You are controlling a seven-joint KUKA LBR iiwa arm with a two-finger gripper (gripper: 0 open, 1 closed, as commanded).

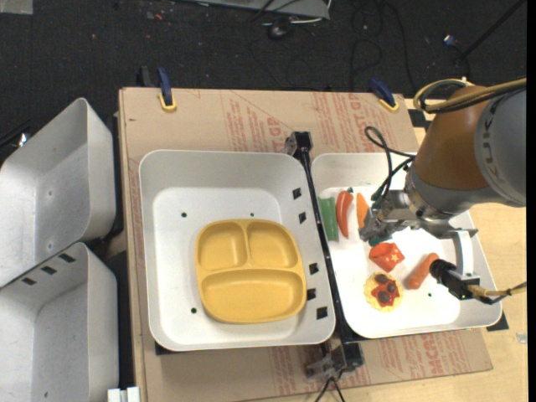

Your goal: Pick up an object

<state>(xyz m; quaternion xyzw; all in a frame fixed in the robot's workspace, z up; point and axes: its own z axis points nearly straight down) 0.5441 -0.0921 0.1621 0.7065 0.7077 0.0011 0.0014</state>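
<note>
While the arm [477, 153] reaches in from the right, its gripper [374, 224] hangs low over the back left part of the right bin [427, 315], and whether it is released or clenched cannot be told from this angle. Nothing can be seen grasped in it.

The things to pick all lie in this bin. Three upright strips crowd the left wall beside the gripper: a green strip [328, 218] nearest the wall, a red and white strip [344, 212] next to it, and an orange strip [362, 209] just against the gripper's side. A red chunk [387, 255] sits just in front of the gripper, near its tip. Further forward lie a small yellow disc with dark red toppings [383, 291] and, to its right, an orange sausage shape [420, 270] lying at a slant.

Across the divider, the left bin [167, 212] holds a yellow divided plate [251, 298]. Both bins rest on a cardboard-covered bench [234, 115], and two more white bins [50, 191] stand off its left edge.
</note>
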